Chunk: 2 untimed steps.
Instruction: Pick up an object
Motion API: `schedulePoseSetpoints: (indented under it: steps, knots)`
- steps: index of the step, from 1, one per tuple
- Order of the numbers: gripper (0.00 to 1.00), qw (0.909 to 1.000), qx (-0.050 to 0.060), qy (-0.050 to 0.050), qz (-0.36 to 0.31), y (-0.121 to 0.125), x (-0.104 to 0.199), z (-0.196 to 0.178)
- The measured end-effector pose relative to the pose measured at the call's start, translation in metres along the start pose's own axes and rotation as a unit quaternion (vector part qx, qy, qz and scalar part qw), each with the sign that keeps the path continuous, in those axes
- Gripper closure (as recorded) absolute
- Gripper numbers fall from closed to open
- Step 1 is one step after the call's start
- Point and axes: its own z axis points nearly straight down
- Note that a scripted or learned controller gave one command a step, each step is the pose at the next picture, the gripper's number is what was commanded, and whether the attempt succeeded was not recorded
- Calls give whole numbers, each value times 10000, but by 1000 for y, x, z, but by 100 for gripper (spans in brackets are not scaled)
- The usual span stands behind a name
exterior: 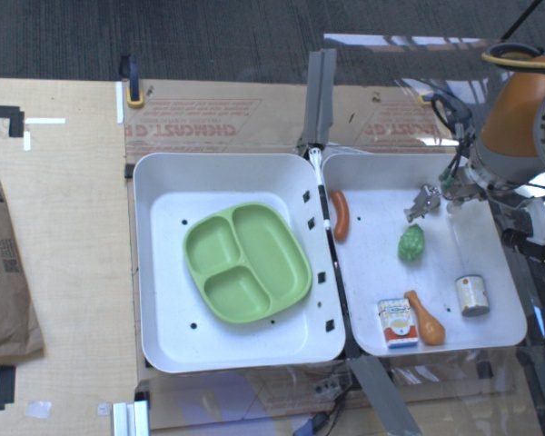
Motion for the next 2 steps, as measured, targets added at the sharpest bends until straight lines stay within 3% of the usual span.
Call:
schedulePoseSetpoints:
  steps: [1, 2]
  knots:
    - [0, 9979, 14, 8, -649, -26, 42, 15]
    - [0, 9982, 5, 4, -592, -67, 31, -61]
